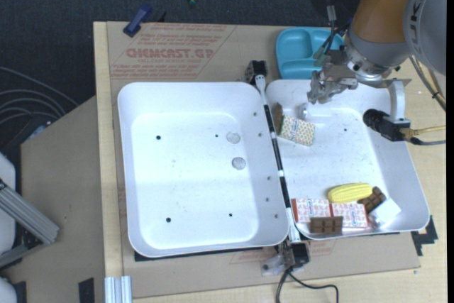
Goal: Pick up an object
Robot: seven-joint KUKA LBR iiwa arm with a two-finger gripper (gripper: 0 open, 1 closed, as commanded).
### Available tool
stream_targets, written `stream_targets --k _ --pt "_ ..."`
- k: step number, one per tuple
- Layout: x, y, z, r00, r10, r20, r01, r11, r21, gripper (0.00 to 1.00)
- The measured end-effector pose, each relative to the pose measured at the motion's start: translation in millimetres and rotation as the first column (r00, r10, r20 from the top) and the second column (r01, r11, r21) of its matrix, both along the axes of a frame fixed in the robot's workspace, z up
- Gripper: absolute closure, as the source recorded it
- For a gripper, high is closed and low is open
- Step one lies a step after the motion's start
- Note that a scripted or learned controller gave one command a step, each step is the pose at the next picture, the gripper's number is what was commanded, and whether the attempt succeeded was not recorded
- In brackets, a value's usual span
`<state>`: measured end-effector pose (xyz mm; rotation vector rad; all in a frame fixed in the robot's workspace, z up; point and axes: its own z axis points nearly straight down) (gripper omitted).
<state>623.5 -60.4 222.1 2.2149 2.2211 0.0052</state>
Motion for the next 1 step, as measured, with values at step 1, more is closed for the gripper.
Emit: stream_targets --k 1 --pt "-0.1 -0.1 -0.1 1.000 0.000 0.000 0.000 1.000 0.000 0.00"
